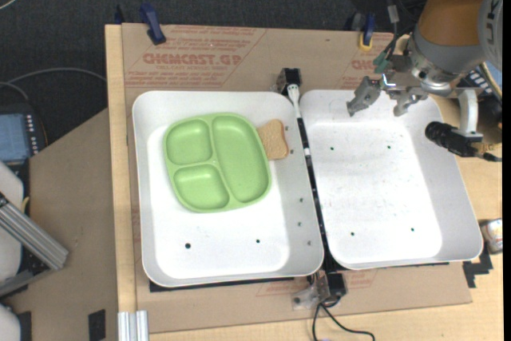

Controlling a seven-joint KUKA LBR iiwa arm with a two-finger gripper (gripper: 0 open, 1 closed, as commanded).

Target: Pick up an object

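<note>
Objects for picking lie only in the left-hand bin (160, 243): a green divided plate (217, 162) and a tan, bread-like slice (275, 139). Largest in the scene is the surface (200, 60), a brown board printed with red lettering and held at its far edge by a blue clamp (152, 23) on the left and another clamp (367, 31) on the right. On it sit two shallow white bins side by side, their inner rims touching along the middle; the right-hand bin (383, 204) shows a bare, lightly speckled floor. The grey arm (459, 4), with its orange band, reaches in from the upper right and ends above the far rim of the right-hand bin. The green plate, with three compartments, rests flat in the far half of the left bin, slightly turned. The tan slice lies just beside the plate's right edge, touching or tucked slightly under it, near the bin's right wall. The pincer (382, 100) hangs over the far edge of the right bin with its two fingers spread apart and nothing between them, well apart from both the plate and the slice. A small black fitting (289, 79) sits at the far end of the seam between the bins.
</note>
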